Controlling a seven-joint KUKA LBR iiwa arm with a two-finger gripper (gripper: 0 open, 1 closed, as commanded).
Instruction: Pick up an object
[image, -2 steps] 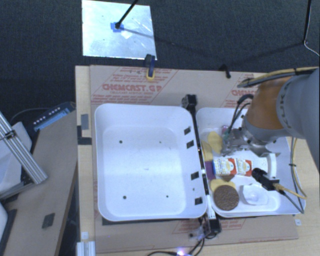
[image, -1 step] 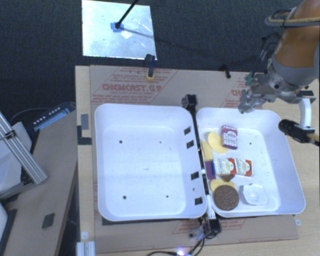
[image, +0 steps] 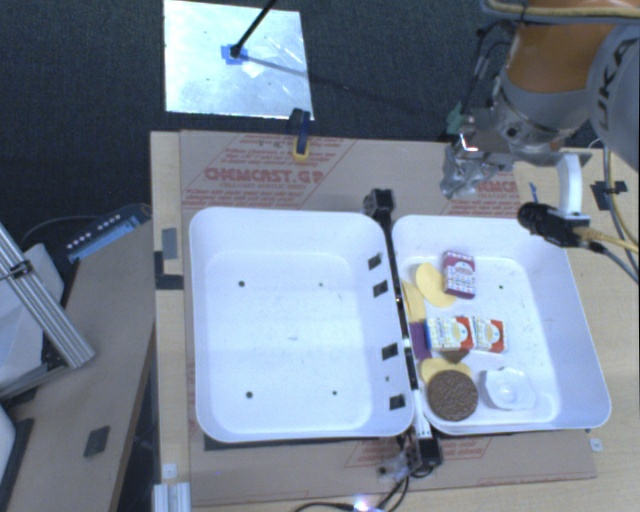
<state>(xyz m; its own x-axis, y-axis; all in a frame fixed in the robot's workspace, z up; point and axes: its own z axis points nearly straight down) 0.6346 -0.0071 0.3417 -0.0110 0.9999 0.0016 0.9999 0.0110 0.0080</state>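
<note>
My gripper (image: 464, 180) hangs high over the far rim of the right bin (image: 580, 330), behind and above the objects, with nothing visibly in it. In that bin lie a red and white packet (image: 459, 274), pale yellow slices (image: 430, 284), two orange and white cartons (image: 466, 333), a brown round disc (image: 453, 396) and a small white cup (image: 505, 389). A purple piece (image: 421, 340) peeks out beside the cartons. All of them sit in the bin's left half, close to the divider.
The left bin (image: 290, 320) lies beside the right one, with black clips (image: 381, 290) along their shared edge. A black cable connector (image: 545, 222) juts over the right bin's far right corner. A yellow and blue clamp (image: 299, 135) stands at the bench's far edge.
</note>
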